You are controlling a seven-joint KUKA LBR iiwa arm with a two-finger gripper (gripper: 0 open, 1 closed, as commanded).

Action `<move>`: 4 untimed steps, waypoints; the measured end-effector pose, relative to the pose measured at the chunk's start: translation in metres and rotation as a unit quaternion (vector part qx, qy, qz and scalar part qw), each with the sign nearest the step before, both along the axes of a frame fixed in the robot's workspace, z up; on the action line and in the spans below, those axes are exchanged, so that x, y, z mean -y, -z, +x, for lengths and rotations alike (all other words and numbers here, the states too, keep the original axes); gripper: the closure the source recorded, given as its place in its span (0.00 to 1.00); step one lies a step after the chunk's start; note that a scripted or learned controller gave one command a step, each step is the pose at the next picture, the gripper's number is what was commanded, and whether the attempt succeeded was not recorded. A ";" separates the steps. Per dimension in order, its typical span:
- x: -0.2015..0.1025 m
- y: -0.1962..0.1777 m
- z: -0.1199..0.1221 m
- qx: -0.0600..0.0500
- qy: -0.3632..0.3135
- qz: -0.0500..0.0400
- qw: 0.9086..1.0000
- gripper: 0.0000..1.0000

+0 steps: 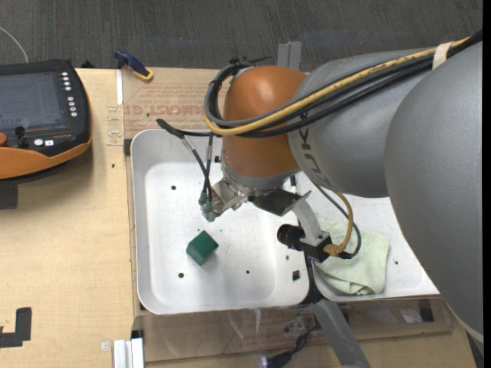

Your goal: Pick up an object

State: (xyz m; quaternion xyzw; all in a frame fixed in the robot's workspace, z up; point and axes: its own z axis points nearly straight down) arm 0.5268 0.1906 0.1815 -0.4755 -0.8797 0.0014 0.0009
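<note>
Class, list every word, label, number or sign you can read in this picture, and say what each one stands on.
Faint reddish print on the cardboard sheet behind the left bin: upside down and blurred, not readable.
Dark letters on the grey arm beside the orange band: partly hidden, not readable.
Screen and buttons of the handheld control pad: too small to read.
The green block bears no text.

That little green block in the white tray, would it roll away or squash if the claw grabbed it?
The green block has flat faces and sharp edges, so it probably slides rather than rolls. It looks solid, likely stiff, and small enough to be light. The bin looks smooth, so a nudge may skid it.
</note>
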 end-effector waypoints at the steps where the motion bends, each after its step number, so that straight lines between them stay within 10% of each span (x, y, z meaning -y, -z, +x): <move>1: 0.054 0.057 -0.050 -0.001 0.055 0.000 0.998 1.00; 2: 0.092 0.008 0.000 0.001 0.156 0.000 0.988 1.00; 4: 0.026 0.030 -0.050 -0.001 -0.006 0.000 1.000 1.00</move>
